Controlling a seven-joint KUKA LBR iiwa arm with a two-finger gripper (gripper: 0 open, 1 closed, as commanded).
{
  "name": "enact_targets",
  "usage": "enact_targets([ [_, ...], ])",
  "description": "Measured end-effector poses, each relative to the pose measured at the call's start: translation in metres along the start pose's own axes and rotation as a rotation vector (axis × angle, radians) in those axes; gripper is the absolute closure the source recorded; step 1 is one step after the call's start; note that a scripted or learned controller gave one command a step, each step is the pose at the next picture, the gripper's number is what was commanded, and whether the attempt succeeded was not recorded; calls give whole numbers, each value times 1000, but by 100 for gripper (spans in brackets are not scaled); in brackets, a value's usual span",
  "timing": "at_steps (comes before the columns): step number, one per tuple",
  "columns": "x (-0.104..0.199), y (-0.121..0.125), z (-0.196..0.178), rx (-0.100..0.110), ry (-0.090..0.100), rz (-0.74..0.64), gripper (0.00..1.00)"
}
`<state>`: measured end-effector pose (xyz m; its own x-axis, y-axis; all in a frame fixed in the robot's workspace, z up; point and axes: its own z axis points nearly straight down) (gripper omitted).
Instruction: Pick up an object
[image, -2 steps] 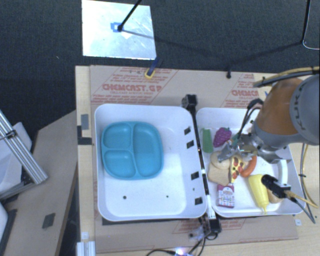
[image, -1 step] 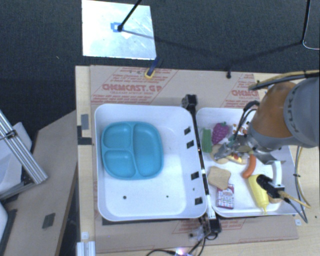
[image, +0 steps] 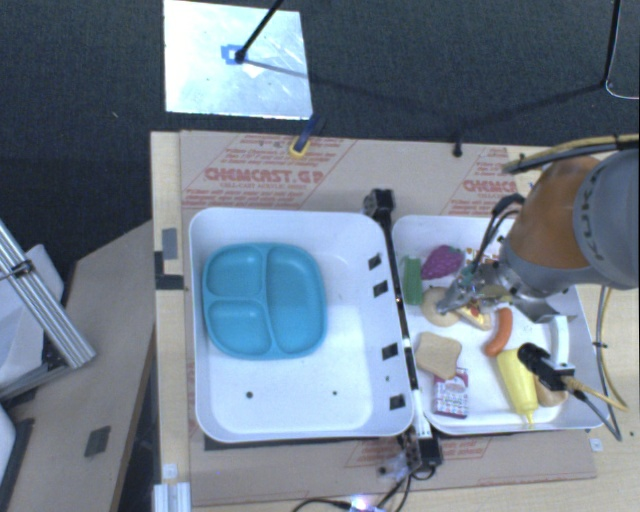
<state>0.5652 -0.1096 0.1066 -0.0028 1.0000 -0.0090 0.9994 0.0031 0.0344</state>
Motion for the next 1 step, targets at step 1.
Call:
enact_targets([
  [1, 5, 7, -48, 25, 6, -1, 100],
])
